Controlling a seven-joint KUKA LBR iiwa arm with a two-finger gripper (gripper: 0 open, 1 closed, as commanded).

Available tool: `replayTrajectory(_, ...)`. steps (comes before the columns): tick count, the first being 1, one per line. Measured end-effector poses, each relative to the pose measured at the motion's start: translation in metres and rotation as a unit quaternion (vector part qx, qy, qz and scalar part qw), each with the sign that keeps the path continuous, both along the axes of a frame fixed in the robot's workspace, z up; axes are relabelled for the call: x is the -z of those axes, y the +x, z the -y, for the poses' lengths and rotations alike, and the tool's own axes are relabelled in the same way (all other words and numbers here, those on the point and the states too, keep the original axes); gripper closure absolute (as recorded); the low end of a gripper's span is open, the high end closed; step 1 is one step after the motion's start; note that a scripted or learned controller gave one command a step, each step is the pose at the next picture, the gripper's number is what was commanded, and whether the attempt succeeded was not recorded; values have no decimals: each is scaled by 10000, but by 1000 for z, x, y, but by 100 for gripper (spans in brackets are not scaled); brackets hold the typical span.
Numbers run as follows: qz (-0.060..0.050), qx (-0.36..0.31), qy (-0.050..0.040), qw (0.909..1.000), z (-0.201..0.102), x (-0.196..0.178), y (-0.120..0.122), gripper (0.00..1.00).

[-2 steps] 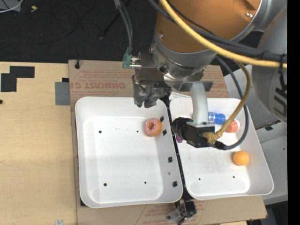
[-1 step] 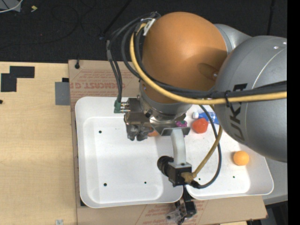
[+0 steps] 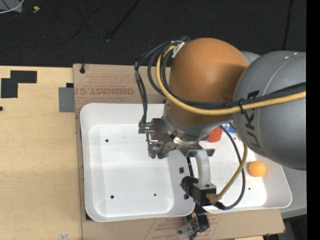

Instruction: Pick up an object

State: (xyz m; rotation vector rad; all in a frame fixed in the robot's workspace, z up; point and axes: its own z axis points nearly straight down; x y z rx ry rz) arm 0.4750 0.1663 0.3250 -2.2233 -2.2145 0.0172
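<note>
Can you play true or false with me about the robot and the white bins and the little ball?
1. The arm has a big orange part. True.
2. An orange ball lies in the right bin. True.
3. The ball is in the left bin. False: it lies in the right bin, near that bin's right side.
4. The bins sit on a glass table. False: they rest on brown cardboard on a light wooden bench.
5. The orange ball is blue. False: it is orange; there is only a small blue bit beside something red, mostly hidden under the arm.
6. Yellow and black cables loop around the arm. True.
</note>
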Motion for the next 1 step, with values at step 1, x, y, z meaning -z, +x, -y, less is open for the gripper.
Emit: replayTrajectory(1,106,-31,46,9999,-12,-129,14,100)
